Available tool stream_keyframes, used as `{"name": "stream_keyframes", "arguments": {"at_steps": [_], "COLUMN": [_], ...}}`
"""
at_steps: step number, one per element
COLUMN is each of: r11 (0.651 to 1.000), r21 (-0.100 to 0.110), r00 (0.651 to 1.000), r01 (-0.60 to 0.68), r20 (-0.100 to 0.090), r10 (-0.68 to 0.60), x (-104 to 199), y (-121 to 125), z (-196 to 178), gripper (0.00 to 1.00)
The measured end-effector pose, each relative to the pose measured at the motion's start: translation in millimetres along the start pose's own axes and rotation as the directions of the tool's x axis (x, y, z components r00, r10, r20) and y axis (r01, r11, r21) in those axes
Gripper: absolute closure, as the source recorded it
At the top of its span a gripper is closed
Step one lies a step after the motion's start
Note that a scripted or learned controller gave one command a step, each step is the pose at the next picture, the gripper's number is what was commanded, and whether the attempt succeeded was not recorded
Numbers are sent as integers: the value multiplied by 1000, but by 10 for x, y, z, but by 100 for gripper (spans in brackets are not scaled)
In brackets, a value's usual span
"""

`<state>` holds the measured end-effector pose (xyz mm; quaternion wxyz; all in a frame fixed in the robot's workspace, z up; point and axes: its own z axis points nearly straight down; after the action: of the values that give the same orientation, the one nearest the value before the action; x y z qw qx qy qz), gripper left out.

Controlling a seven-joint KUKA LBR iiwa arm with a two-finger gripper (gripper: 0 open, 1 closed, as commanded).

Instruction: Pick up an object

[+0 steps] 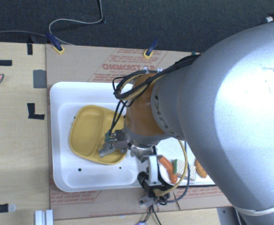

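Yellow dish (91, 132): lies in the left white bin (62, 125), filling most of that bin's floor. The dish is shallow, with a raised rim and a ridge dividing it into two hollows. It rests toward the bin's right half.

Arm (211, 107): reaches in from the right and covers most of the right bin (207, 181). Its grey body fills the upper right of the view; the orange band (141, 111) sits above the wrist. Black and yellow cables (122, 90) loop from the wrist down toward the dish.

End effector (109, 146): sits low over the dish's right rim, at the near right part of the left bin. Whether it touches the dish cannot be told. Its opening and any hold on an object cannot be told, since the wrist hides it.

Right bin contents: an orange carrot-like item (167, 168) lies beside a green and white piece (178, 165); another orange item (200, 168) shows further right, partly hidden by the arm.

Surface (15, 139): light wood-coloured, with black marks on its left part and a cardboard sheet (122, 64) under the bins. Yellow clips (150, 53) hold the sheet's far edge.
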<state>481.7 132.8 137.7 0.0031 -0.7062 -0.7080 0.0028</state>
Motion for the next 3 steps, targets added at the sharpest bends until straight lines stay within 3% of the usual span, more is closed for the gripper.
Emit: {"name": "stream_keyframes", "arguments": {"at_steps": [1,2,3], "r11": [1000,1000,1000], "r21": [3,3,6], "r00": [1000,1000,1000], "r01": [2,1,3], "r20": [-1,-1,-2], "r10": [-2,-1,-3], "x": [7,7,15], "y": [-5,-6,-10], "z": [-89,-89,-178], "gripper": [100,0,100]}}
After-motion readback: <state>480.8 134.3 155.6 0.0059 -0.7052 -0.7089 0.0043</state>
